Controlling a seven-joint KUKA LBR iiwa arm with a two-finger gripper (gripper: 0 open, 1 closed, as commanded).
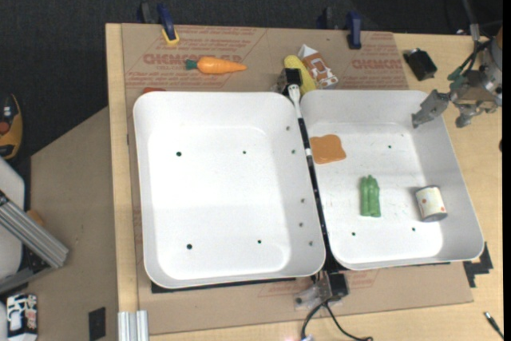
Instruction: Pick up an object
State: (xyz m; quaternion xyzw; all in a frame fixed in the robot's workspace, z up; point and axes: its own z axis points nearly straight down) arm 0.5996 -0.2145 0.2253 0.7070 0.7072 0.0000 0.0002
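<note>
The right bin (pixel 447 172) holds three things: a flat orange-brown piece (pixel 327 148) near its left wall, a small green bottle (pixel 370 196) in the middle, and a white cylinder (pixel 431 203) to the right. My gripper (pixel 445 113) hangs over the bin's far right corner, well away from all three. Its fingers are spread, so it is open with nothing between them. The left bin (pixel 160 172) stands beside it.
On the board behind the bins lie a toy carrot (pixel 215 65), a yellow item (pixel 295 72) and a brown-and-white carton (pixel 319 69). Blue clamps (pixel 168 24) (pixel 353 28) grip the board's far edge. A small black block (pixel 419 64) sits near the gripper.
</note>
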